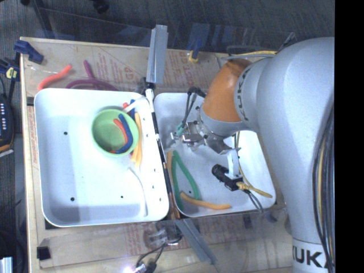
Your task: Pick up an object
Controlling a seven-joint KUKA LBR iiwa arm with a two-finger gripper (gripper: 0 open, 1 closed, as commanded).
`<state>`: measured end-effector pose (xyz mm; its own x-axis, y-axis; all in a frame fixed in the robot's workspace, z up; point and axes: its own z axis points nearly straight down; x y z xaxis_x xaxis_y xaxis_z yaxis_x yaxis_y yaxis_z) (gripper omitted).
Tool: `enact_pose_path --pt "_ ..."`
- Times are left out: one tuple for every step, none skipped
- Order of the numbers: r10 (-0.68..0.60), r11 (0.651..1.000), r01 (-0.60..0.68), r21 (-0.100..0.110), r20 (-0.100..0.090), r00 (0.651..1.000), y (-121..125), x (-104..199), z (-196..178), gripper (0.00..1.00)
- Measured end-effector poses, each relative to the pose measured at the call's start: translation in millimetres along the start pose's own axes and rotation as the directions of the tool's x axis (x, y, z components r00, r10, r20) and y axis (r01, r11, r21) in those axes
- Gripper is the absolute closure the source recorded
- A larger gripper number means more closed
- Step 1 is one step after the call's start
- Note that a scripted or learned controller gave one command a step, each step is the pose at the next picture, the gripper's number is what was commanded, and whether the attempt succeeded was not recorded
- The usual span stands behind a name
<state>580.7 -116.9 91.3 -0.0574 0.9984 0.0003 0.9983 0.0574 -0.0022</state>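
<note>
1. The two-finger gripper (177, 134) sits low in the right white bin (259, 158); whether it grasps anything cannot be told.
2. Nearest candidates: the green curved strip (183, 175) and the orange rubbery strip (206, 203).
3. Nothing looks lifted; the pick remains undone.

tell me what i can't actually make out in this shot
- Tool, camera view: small and tangled with cables, partly under the wrist; what it grips, if anything, cannot be told.
- Right bin: the arm covers much of its right side.
- Green bowl in the left bin: the red, orange and blue pieces overlap, too small to identify.
- Green strip and orange strip: too small to name.
</note>
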Motion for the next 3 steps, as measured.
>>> enact_pose_path --pt "0.246 0.969 -0.246 -0.002 0.0 0.969 13 -87 -73 0.0" --pt "0.158 0.987 -0.158 -0.004 0.005 0.987 -37 11 -7 0.0" --pt "0.151 0.989 -0.151 0.002 0.002 0.989 -37 13 -16 1.0"
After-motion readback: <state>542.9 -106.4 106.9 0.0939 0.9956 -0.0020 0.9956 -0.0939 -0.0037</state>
